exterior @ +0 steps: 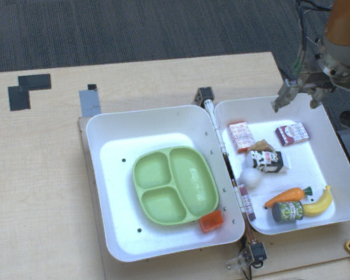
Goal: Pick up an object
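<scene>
In the right-hand shallow white bin (336, 147), the candidate objects lie loose and ungrasped: a small dark-red carton with a white label (291, 133) nearest the gripper, a pink-and-white striped box (242, 136), a black-and-white patterned carton (268, 161) with a round white ball (250, 178) touching its lower left, a plastic orange carrot with a green top (287, 196), a dark green can (287, 211) and a yellow toy banana (319, 202) just beside it. The grey two-finger gripper (297, 96) hovers over the bin's upper right rim, its fingers (283, 99) spread apart and holding nothing. The task appears to stand at the approach step; the next move calls for choosing one object, probably the nearby red carton, centring over it and descending. The left-hand white bin (100, 178) holds a pale green three-compartment plate (174, 185) with a small orange block (211, 221) touching its lower right edge. Printing on the cartons and can is too small to read.
</scene>
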`<control>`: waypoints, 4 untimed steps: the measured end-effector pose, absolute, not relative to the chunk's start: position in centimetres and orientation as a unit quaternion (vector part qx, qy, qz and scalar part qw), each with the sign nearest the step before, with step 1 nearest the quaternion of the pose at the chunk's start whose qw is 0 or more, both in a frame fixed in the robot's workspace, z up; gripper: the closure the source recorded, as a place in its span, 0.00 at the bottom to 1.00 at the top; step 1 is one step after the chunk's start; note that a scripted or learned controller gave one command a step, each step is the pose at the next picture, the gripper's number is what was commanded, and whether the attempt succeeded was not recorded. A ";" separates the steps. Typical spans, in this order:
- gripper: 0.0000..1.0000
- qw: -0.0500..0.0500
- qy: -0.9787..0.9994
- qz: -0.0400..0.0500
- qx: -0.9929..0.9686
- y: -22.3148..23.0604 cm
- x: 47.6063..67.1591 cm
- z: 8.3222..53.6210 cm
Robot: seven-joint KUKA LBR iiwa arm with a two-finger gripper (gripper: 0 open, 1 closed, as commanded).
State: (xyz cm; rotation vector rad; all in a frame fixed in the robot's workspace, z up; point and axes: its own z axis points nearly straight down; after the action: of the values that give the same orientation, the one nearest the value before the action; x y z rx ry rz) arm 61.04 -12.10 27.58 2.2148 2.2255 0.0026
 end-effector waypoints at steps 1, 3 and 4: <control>0.00 0.006 0.708 0.007 0.706 -12.4 58.1 11.2; 0.00 0.010 0.709 0.010 0.705 -12.3 58.4 12.5; 0.00 0.008 0.709 0.008 0.706 -11.0 55.5 11.0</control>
State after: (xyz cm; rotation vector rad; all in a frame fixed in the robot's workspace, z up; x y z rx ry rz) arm 55.51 -10.99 10.99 2.2053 2.2144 0.0260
